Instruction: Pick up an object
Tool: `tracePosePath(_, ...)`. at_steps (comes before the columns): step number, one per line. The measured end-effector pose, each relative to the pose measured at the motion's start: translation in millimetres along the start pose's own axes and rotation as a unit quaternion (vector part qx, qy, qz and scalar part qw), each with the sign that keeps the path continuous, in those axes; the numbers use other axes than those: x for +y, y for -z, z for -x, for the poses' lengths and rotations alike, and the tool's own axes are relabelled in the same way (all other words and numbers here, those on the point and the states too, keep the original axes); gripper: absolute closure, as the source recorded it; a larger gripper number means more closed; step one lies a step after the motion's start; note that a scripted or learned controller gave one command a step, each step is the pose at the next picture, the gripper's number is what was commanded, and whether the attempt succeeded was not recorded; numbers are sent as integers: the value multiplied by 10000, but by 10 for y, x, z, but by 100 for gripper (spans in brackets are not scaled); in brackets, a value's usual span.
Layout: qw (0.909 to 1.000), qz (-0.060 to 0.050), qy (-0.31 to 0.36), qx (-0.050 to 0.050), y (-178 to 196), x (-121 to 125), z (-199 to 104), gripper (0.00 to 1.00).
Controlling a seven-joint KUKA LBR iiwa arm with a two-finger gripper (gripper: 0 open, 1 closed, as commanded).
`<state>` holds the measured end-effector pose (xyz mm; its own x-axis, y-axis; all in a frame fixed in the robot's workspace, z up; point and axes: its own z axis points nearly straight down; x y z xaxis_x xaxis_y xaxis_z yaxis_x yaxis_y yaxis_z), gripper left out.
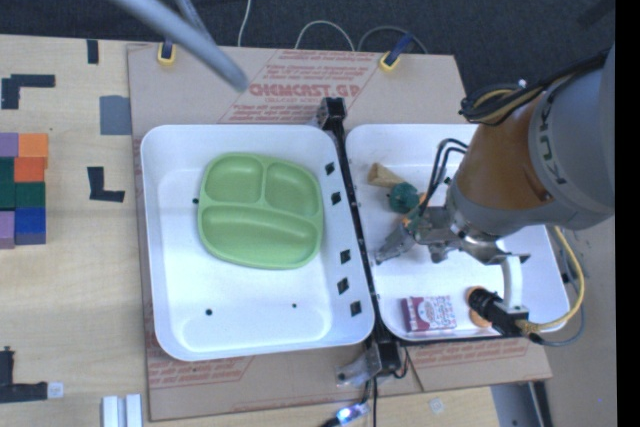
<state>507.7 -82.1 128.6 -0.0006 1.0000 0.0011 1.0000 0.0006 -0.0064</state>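
Observation:
My gripper (413, 250) hangs low over the middle of the right bin (545, 260), its fingers spread open with only white bin floor between them. Just above its left finger lies a small teal object (403, 197), and beside that a tan wedge-shaped piece (383, 175). A red and white box (430, 313) lies flat near the bin's front wall, below the gripper. To the right of the box sits a small orange object (481, 306), partly hidden by black cabling.
In the left bin (165, 215) lies a green divided plate (262, 210). A black divider (345, 215) runs between the bins. The arm's orange band (500, 170) and grey body cover the right bin's far right. Coloured blocks (22, 190) stand off the bench's left.

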Motion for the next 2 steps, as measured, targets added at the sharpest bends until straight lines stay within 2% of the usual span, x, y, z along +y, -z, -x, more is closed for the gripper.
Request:
tracePosePath(1,10000,10,8,0,122,5,-7,100)
tracePosePath(2,10000,43,4,-8,743,12,-5,100)
